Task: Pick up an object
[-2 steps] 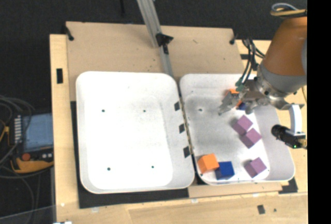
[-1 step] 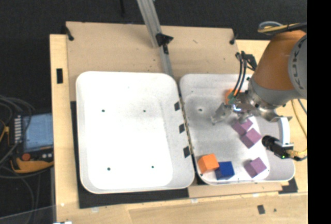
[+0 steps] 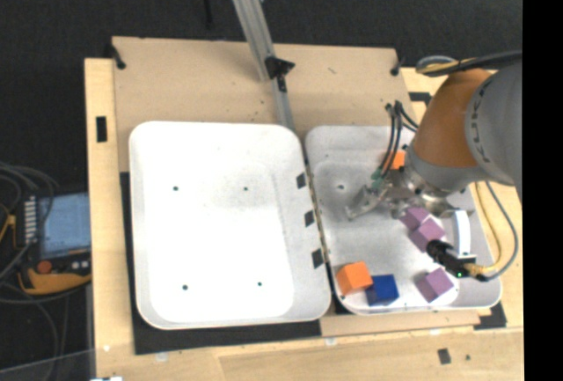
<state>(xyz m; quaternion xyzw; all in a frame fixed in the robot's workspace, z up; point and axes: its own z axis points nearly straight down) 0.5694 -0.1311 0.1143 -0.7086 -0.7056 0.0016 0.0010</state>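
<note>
The pale wooden worktop (image 3: 237, 80) is seen bearing two shallow white plastic bins side by side. The left bin (image 3: 220, 221) lies bare; the right bin (image 3: 352, 159) holds the objects. The grey arm with its orange band (image 3: 453, 128) is reached in from the right, over the right bin. Its end effector (image 3: 374, 194) is lowered near the bin's middle; whether it is apart or together cannot be told, and nothing is seen clamped in it.

Near the bin's lower edge an orange block (image 3: 354, 276) is set touching a blue block (image 3: 383, 289), with a purple block (image 3: 434, 283) a little to their right. Two more purple blocks (image 3: 422, 223) lie just beside the wrist. The blocks are judged light, stiff and smooth-faced; opposite flat faces would best be taken, the lone purple block being easiest to close around.
</note>
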